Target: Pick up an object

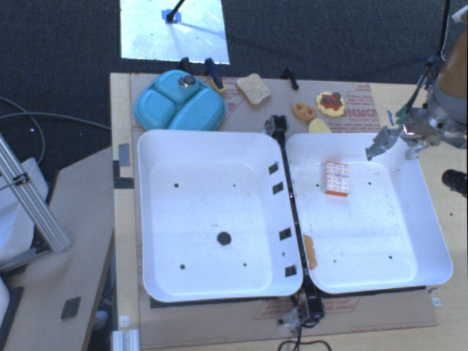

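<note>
Tan cardboard is seen covering the tabletop (380,97), with printed red lettering near its far right part. Dark carpet is seen beyond it, and a pale reflective square sheet (172,20) is laid on that carpet at the far side. Two shallow white bins are set side by side: the left bin (168,159) and the right bin (424,218), touching along a dark centre seam.

Behind the bins, along the far edge, several items are noted: a blue divided tray (179,102), a slice of toy bread (254,88), a small pretzel-shaped piece (303,110), a round yellow piece topped with red (330,103), and a pale yellow piece (318,126) just at the right bin's rim.

In the right bin, a small rectangular packet (336,178) is recorded, white with red-orange print, lying flat in the far half, apart from the walls. A small orange-brown piece (310,251) is seen against that bin's left wall, nearer the front. In the left bin, a small dark round object (224,238) is seen on the floor.

At the right, the hand (391,139) is held over the far right corner of the right bin, well apart from the packet. Its fingers appear spread apart, and nothing is seen between them.
</note>
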Robot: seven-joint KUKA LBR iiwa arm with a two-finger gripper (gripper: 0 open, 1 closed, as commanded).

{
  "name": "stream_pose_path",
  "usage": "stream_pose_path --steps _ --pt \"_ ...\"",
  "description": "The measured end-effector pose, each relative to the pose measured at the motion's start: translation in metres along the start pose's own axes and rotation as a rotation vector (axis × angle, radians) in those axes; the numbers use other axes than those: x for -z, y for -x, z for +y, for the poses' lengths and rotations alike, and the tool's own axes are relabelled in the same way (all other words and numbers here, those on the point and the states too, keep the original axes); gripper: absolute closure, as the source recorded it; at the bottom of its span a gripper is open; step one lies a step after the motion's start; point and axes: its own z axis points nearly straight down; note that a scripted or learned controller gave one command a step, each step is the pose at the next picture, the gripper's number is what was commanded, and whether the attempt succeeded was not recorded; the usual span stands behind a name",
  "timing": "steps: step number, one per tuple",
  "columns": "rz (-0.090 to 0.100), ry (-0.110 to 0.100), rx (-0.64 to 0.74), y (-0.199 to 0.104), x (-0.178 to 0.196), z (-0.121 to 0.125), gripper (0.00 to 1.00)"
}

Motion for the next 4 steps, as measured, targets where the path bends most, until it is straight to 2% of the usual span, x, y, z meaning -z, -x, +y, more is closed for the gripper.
stream_pose_path --steps 1,2,3,4 --pt "0.003 -0.007 0.004 -0.010 -0.140 0.046 0.00" --pt "0.001 0.000 0.006 -0.080 -0.164 0.051 0.00" --pt "0.000 0.003 -0.002 -0.058 -0.162 0.059 0.00" --pt "0.000 0.001 0.004 -0.088 -0.163 0.059 0.00"
